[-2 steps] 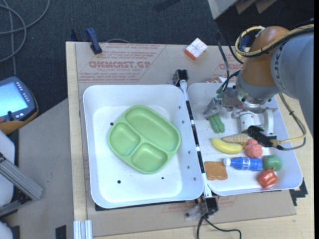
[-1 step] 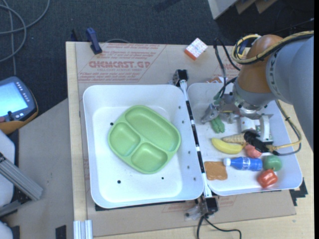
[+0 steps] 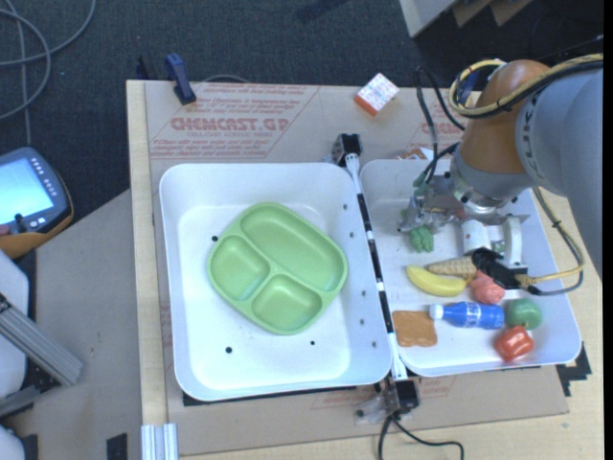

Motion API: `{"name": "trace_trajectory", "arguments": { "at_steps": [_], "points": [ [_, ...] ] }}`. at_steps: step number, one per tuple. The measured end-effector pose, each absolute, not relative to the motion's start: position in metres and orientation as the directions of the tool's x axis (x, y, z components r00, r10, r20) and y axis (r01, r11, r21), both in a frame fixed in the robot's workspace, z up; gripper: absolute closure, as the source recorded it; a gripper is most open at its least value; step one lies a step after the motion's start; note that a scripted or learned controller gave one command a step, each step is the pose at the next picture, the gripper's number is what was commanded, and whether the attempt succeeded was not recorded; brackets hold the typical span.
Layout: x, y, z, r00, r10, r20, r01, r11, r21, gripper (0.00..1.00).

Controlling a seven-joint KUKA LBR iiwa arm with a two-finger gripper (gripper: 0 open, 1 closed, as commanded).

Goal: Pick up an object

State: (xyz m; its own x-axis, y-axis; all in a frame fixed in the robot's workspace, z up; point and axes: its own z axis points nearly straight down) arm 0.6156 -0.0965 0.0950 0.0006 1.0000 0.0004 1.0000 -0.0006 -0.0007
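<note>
My gripper [image 3: 420, 217] hangs low over the upper left part of the right bin [image 3: 556, 257], directly above a small green object [image 3: 422, 240] and touching or almost touching it. Lower in that bin lie a yellow banana [image 3: 433, 279], a blue bottle [image 3: 471, 315], an orange toast-like piece [image 3: 414, 328], a red-orange pepper [image 3: 514, 343], a green round piece [image 3: 524, 310] and a pink-red piece [image 3: 488, 289]. The arm's orange band [image 3: 493, 123] and grey body hide the bin's upper right part.
The left bin [image 3: 192, 333] holds a green divided plate [image 3: 278, 266]. An orange-and-white box [image 3: 376, 93] and a blue clip [image 3: 179, 77] lie on the cardboard behind the bins. Black clamps [image 3: 347, 147] sit on the ridge between the bins.
</note>
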Motion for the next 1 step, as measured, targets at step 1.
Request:
{"name": "trace_trajectory", "arguments": {
  "at_steps": [1],
  "points": [
    [0.5665,-0.0314,0.2427,-0.007,1.0,0.002,1.0,0.007,0.01,1.0]
  ]
}}
